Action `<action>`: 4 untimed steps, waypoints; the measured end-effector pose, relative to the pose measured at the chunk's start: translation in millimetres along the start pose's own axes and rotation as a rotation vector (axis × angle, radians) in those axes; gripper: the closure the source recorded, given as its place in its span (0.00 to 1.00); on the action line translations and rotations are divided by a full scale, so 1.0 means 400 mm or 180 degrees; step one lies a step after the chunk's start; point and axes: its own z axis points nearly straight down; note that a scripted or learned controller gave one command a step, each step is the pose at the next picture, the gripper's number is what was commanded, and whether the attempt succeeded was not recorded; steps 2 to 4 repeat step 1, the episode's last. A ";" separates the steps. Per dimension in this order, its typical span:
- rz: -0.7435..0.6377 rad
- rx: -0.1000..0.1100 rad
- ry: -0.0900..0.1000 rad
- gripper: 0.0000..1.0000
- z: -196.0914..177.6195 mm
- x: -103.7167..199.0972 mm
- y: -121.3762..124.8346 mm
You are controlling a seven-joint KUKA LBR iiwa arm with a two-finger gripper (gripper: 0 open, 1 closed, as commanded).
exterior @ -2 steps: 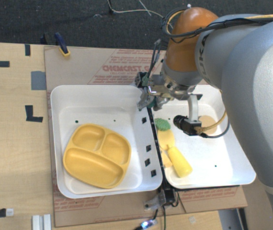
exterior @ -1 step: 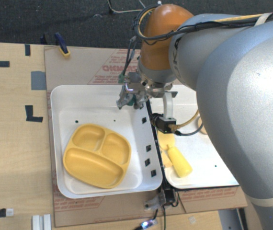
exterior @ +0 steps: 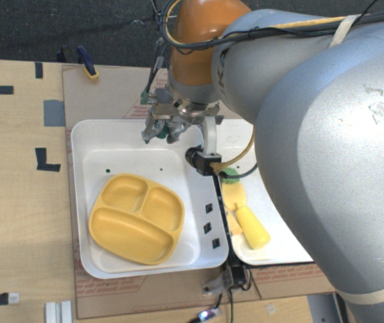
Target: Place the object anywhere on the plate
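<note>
A yellow plate (exterior: 137, 217) with three compartments lies in the front of the left white bin (exterior: 77, 180). My gripper (exterior: 160, 134) hangs over the back of that bin, beyond the plate's far edge and apart from it. I see nothing in it. In the right bin (exterior: 281, 251), close to the wall between the bins, lies a yellow oblong object (exterior: 248, 223) with a paler yellow piece (exterior: 233, 195) and a small green piece (exterior: 230, 175) just behind it. The arm hides most of the right bin.
The grey arm with its orange band (exterior: 202, 32) fills the right and upper right. A black cable end (exterior: 199, 160) dangles near the wall between the bins. A blue and yellow clamp (exterior: 86, 62) sits at the bench's back edge.
</note>
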 end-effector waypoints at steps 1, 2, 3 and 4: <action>0.0011 0.0007 -0.0007 0.00 0.002 -0.008 -0.001; 0.0011 0.0007 -0.0007 0.00 0.002 -0.008 -0.001; 0.0011 0.0007 -0.0007 0.00 0.002 -0.008 -0.001; 0.0011 0.0007 -0.0007 0.00 0.002 -0.008 -0.001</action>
